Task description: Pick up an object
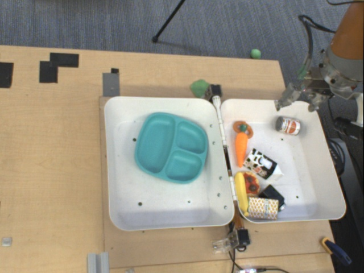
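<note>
Metal gripper, fingers spread and holding nothing, hovers above a small cylindrical can in the smooth white right bin.

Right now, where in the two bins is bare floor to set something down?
Right bin: open floor right of the carrot, below the can. Crowded along its left wall down to the banana. Left bin: margins around the teal tray.

Arm w/ orange band above wrist, grey metal wrist section below, black cables alongside, hand grey, two thin metal fingers.
</note>
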Action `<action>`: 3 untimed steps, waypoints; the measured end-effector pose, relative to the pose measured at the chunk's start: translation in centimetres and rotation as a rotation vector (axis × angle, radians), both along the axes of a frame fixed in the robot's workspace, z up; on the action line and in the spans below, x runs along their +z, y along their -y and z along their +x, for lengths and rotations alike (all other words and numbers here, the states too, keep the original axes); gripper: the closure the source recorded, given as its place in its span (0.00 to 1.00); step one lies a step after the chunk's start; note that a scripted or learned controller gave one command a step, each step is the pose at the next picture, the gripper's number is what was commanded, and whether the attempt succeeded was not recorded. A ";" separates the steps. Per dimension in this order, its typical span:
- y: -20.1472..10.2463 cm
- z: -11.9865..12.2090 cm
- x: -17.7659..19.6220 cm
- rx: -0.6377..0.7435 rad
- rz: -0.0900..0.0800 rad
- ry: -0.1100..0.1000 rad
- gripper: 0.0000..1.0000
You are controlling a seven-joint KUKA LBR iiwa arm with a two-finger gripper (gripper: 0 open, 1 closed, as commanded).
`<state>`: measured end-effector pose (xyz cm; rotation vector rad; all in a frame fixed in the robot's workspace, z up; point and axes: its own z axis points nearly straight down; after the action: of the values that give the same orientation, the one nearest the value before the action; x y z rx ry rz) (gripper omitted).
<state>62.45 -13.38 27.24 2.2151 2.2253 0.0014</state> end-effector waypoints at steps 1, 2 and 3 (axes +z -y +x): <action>2.7 3.2 -15.0 -0.002 -0.001 0.008 0.00; 4.4 3.3 -16.6 0.002 0.000 0.003 0.00; -1.2 -4.0 -18.3 -0.001 0.002 -0.002 0.00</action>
<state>58.49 -12.14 8.97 2.2178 2.2268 0.0013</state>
